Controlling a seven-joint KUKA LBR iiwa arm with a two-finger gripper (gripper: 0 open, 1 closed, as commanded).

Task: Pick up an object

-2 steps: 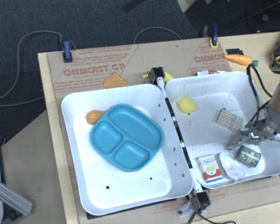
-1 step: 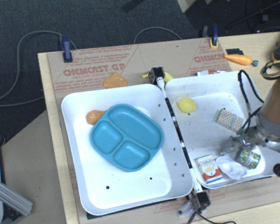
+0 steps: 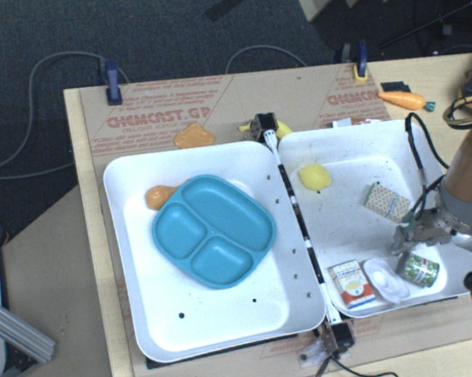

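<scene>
Two white bins side by side on the bench [image 3: 98, 243]: in the left bin [image 3: 136, 281] a blue divided plate [image 3: 214, 229] with a small orange piece [image 3: 159, 196] at its upper-left edge, touching or just beside it. In the right bin [image 3: 344, 161] a yellow lump [image 3: 314, 176] near the top left, a patterned packet [image 3: 386, 202] further right, a red-and-white carton [image 3: 351, 284] and a clear wrapped thing [image 3: 386, 283] at the bottom edge — beside these a green can [image 3: 419, 269]. Claw [image 3: 405, 242] low in the right bin, just above the green can; whether apart or together — cannot tell.
</scene>
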